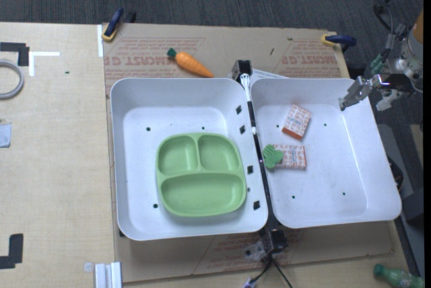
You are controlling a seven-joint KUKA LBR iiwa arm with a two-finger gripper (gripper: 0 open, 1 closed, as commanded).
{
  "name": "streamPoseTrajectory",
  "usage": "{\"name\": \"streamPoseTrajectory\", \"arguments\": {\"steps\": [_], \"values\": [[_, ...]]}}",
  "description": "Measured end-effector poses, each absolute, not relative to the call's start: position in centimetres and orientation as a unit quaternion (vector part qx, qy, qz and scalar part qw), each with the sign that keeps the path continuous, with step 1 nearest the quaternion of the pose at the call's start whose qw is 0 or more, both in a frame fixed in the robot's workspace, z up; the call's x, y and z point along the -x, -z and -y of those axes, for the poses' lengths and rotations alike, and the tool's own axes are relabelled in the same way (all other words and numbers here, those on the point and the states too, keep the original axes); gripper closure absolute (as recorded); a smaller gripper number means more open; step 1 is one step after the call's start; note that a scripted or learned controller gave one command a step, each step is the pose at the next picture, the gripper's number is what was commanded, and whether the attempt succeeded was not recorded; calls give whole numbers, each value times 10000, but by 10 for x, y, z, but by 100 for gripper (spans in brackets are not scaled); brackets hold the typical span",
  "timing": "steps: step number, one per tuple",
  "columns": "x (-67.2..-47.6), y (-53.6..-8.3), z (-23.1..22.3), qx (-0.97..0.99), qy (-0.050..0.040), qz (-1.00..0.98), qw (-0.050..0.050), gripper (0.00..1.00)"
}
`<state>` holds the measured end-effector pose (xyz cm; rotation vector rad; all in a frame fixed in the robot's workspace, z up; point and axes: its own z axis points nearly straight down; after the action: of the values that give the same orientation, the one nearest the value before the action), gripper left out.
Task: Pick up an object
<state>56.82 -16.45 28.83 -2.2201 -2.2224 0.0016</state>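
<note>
left of centre, a green divided plate (pixel 201 175) lies in the left bin (pixel 128 145), with a toy carrot (pixel 190 62) on the cardboard above. in the right bin (pixel 377 172) two small cartons (pixel 296 122) and a green piece (pixel 272 156) sit near the divider, candidates for picking. the gripper (pixel 353 95) hovers at the upper right rim; whether it is released or clenched i cannot tell, and the arm is cut off.
</note>
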Motion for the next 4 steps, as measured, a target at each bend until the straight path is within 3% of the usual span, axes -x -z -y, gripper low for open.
{"name": "streamPoseTrajectory", "arguments": {"steps": [1,2,3,4], "values": [[-591,-203,125,6750,-4,7379,1,0],[-635,-100,94,6926,21,7213,-30,0],[-636,-110,96,6933,21,7206,-52,100],[-636,-110,96,6934,21,7206,-52,0]]}}
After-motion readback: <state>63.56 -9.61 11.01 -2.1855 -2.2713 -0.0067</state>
